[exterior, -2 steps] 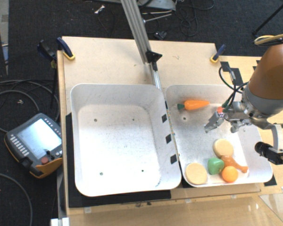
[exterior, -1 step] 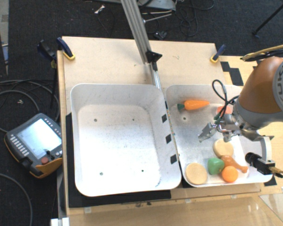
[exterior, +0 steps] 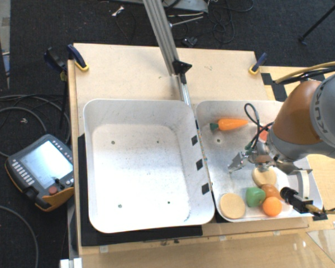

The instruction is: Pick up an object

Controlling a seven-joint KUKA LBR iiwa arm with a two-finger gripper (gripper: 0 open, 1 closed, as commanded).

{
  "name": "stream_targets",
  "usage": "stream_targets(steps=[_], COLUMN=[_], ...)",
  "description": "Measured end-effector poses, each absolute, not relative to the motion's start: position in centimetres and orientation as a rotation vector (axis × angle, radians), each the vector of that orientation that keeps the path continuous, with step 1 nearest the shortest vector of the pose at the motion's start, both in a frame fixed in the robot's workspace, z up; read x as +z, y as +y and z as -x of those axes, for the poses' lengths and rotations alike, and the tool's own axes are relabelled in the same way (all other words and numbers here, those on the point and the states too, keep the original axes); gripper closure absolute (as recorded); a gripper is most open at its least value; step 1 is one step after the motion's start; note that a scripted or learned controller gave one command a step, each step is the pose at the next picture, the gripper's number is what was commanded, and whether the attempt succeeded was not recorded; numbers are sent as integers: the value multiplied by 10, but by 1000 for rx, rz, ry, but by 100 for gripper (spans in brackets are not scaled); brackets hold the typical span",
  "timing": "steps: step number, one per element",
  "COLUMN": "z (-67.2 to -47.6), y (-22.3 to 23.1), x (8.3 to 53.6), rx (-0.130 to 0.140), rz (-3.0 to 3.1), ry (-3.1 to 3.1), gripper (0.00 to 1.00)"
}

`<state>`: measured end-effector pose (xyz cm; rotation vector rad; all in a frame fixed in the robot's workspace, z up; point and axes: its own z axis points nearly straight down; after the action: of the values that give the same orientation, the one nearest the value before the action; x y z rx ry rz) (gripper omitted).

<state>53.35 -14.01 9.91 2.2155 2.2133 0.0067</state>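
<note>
In the right bin [exterior: 207,149] an orange carrot [exterior: 231,124] with a green top lies near the far wall. A tan round disc [exterior: 232,205], a green piece [exterior: 255,195], an orange ball [exterior: 272,206], a brown piece [exterior: 269,190] and a beige piece [exterior: 263,177] cluster at the bin's near right corner. My gripper [exterior: 241,156] hangs over the middle of this bin, between the carrot and the cluster. It is open, with nothing between its fingers.
The left bin [exterior: 89,149] stands beside the right one, their walls meeting at the middle. A slanted metal pole [exterior: 162,32] rises from the bench behind the bins. A teach pendant [exterior: 42,172] lies on the floor to the left.
</note>
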Motion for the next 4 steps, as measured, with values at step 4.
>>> stream_targets(steps=[4], z=[-556], y=[-130], x=[262], rx=[5], rz=[-2214], ry=[2221], gripper=[100])
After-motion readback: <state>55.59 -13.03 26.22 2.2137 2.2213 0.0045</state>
